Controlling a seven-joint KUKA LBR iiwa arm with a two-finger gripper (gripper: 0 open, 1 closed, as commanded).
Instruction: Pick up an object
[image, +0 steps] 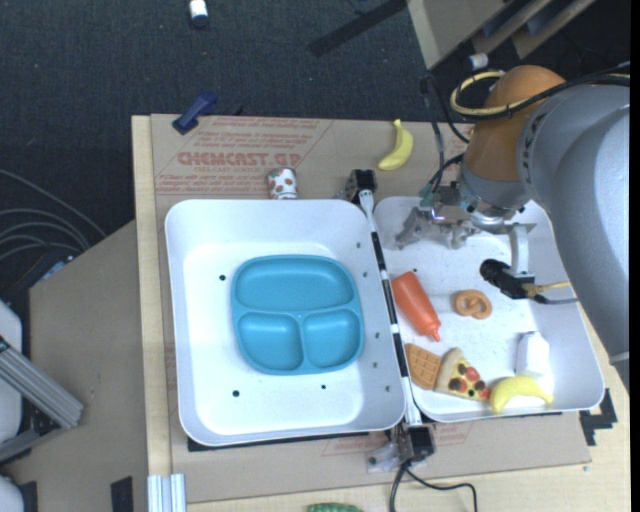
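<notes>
Yellow plastic toy banana (518, 392) lies at the near edge of the right shallow white bin (560, 326). A toy pizza slice (463, 377) and a tan waffle piece (423, 365) sit just beside it along that edge. Mid-bin lie an orange-red toy bottle (416, 305) and a small brown pretzel (471, 304). Over the bin's far end hangs the grey gripper (437, 232); whether it is apart or together cannot be told.

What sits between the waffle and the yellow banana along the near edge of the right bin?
In the camera view, a pizza slice lies between the waffle and the banana, close beside both.
</notes>
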